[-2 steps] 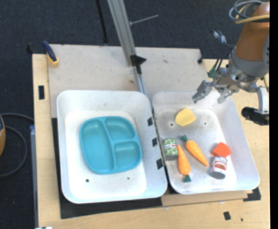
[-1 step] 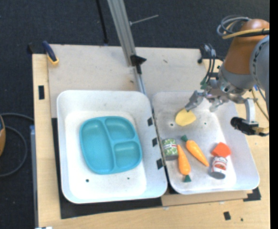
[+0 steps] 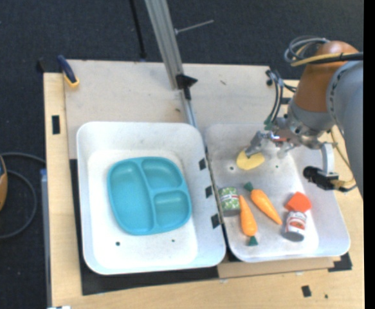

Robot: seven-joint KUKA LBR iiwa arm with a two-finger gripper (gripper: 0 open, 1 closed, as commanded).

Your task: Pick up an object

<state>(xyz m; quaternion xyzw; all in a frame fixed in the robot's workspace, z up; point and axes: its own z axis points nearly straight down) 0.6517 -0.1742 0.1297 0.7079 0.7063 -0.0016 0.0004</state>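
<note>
Tool (image 3: 259,144) low over yellow piece (image 3: 250,161) in right bin (image 3: 332,240); teal tray (image 3: 150,194) in left bin (image 3: 97,140).

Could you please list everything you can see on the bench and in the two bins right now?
bench: 1, tan, under both bins
bins: 2, white, side by side
divided tray: 1, teal, in the left bin
toy carrots: 2, orange, near the middle of the right bin
yellow piece: 1, yellow, upper part of the right bin, just below the gripper
small can: 1, green label, left edge of the right bin
bottle: 1, orange cap, lying right of the carrots
clamp: 1, blue and yellow, bench's far left corner
metal post: 1, grey, rising behind the bins
arm: 1, grey and orange, from the right
gripper: 1, above the yellow piece
</note>
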